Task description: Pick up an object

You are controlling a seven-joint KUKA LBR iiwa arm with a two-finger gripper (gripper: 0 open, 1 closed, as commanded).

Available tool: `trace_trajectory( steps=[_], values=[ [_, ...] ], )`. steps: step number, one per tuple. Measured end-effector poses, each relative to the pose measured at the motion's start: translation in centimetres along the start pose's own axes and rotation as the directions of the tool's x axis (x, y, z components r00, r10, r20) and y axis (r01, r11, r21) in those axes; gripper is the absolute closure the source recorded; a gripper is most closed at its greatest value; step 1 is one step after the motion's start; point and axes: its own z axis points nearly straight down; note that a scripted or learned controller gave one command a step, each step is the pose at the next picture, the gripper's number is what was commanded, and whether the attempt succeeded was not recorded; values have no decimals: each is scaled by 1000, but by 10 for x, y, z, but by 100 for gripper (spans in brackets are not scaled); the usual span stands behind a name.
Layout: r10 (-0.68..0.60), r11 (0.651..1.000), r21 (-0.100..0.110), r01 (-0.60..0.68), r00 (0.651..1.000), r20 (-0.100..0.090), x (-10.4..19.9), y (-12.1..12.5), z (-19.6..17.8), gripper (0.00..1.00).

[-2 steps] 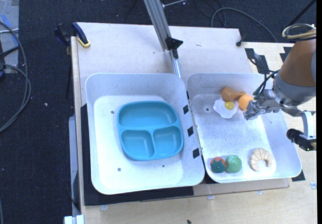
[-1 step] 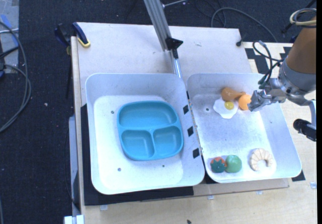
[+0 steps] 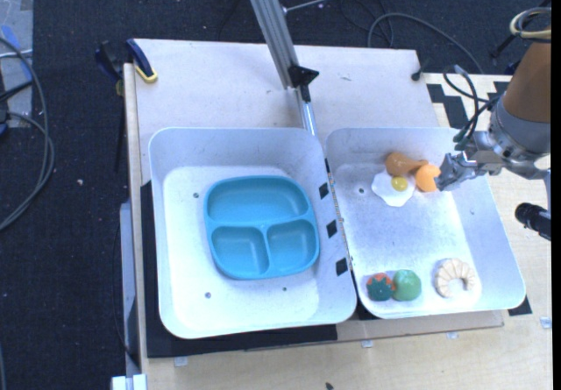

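The bench (image 3: pixel 219 73) carries two shallow white bins side by side. The left bin (image 3: pixel 175 160) holds a light-blue divided plate (image 3: pixel 261 227) with three compartments, one large above two smaller; the plate lies flat near the bin's middle and nothing is seen in its compartments.

The right bin (image 3: pixel 491 239) holds several small items. Near its upper part lies a fried-egg toy (image 3: pixel 393 189), white with a yellow centre. Just above it rests a brownish-orange oblong piece (image 3: pixel 401 162), its long axis running roughly left to right across the view. Touching or just beside the egg on its right is a round orange ball (image 3: pixel 427 178); being round, it shows no long axis or pointing direction. At the lower edge of the bin sit a green and red item (image 3: pixel 394 285) and, to its right and apart from it, a pale ridged shrimp-like piece (image 3: pixel 456 278), curled.

The arm enters from the right, and the tool (image 3: pixel 449 171) sits low inside the right bin, immediately right of the orange ball. Whether its fingers are apart, together or clamped on the ball cannot be determined; contact with the ball is not confirmed.
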Motion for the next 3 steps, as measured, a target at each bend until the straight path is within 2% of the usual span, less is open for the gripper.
trace_trajectory(
  steps=[1, 2, 3],
  values=[
    [-3, 1000, 5, 3, 1000, -3, 47, -13, 7, 100],
    [-4, 1000, 4, 4, 1000, -3, 93, -28, -7, 100],
    [-4, 1000, 5, 4, 1000, -3, 143, -30, -6, 100]
  ],
)
